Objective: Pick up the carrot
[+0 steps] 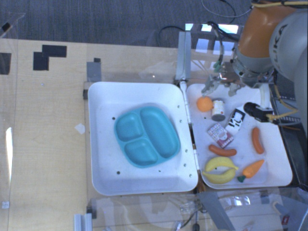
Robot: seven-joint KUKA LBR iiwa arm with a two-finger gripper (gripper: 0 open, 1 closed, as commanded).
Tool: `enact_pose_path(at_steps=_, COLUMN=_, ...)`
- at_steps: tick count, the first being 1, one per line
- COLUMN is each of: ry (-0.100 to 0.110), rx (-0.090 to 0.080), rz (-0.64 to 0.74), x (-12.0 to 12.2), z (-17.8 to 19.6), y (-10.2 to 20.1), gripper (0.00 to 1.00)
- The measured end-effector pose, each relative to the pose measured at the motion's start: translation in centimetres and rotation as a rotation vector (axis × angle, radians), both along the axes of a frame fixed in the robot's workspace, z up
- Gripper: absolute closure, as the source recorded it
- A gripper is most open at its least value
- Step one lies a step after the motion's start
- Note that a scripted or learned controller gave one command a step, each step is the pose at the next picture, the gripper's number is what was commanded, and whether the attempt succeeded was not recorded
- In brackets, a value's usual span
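The carrot (pixel 252 169) is orange with a green stub and lies at the near right corner of the right bin (pixel 284 173), just right of a banana (pixel 220 170). My gripper (pixel 222 86) hangs over the far edge of that bin, well away from the carrot. It is open, its fingers (pixel 210 86) spread with nothing between them.
The right bin also holds an orange ball (pixel 204 104), a small can (pixel 218 110), a black-and-white box (pixel 235 120), a red-and-white packet (pixel 221 134) and two sausages (pixel 222 151) (pixel 258 140). A blue divided plate (pixel 147 135) lies in the left bin (pixel 103 177).
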State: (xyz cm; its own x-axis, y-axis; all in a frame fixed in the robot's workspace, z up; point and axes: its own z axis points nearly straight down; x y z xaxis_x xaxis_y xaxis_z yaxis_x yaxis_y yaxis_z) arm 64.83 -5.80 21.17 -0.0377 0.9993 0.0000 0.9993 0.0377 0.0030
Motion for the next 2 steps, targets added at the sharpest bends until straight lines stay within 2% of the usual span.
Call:
enact_pose_path(at_steps=1, ry=-0.004, rx=-0.001, rz=0.173, x=2.1, z=-11.6, y=-3.6, gripper=0.0)
enact_pose_path(at_steps=2, ry=-0.011, rx=-0.002, rz=0.176, x=2.3, z=-10.4, y=-3.5, gripper=1.0)
